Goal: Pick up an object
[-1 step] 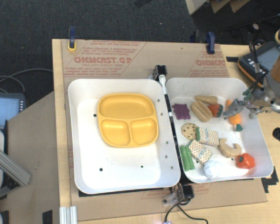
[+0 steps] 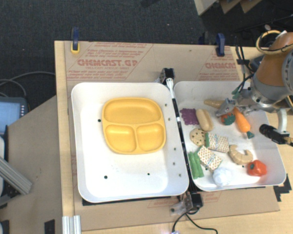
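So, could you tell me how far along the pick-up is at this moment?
Nothing looks picked yet: the toy foods, such as the carrot and the tomato, lie in the right bin. In hand: the gripper is low beside the carrot. Left: gripping and lifting an object. The yellow tray sits in the left bin.

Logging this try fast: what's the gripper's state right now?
Gripper: low in the right bin, at the carrot; open or closed cannot be told, and no hold is visible.
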Controlling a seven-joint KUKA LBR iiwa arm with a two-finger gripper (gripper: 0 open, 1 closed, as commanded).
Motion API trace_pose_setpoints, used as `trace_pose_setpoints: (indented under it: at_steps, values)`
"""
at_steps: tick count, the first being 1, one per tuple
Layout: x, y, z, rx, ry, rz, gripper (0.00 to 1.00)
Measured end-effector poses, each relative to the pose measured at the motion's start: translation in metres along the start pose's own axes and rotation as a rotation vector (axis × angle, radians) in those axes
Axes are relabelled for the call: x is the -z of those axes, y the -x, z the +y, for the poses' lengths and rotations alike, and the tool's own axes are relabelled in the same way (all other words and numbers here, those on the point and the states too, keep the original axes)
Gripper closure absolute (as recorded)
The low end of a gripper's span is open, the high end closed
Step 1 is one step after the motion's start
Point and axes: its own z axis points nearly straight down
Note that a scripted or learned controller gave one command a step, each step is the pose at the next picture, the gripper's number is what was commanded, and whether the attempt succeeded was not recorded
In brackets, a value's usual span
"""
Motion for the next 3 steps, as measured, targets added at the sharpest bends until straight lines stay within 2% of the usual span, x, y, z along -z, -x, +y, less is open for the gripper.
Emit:
trace_pose_setpoints:
  at_steps: [1, 2, 3]
  values:
    - [0.018, 0.001, 0.001, 0.0, 0.007, -0.003, 1.0]
    - [0.004, -0.116, 0.029, 0.007, -0.011, 0.003, 1.0]
    - [0.114, -0.186, 0.028, 0.006, 0.014, 0.003, 1.0]
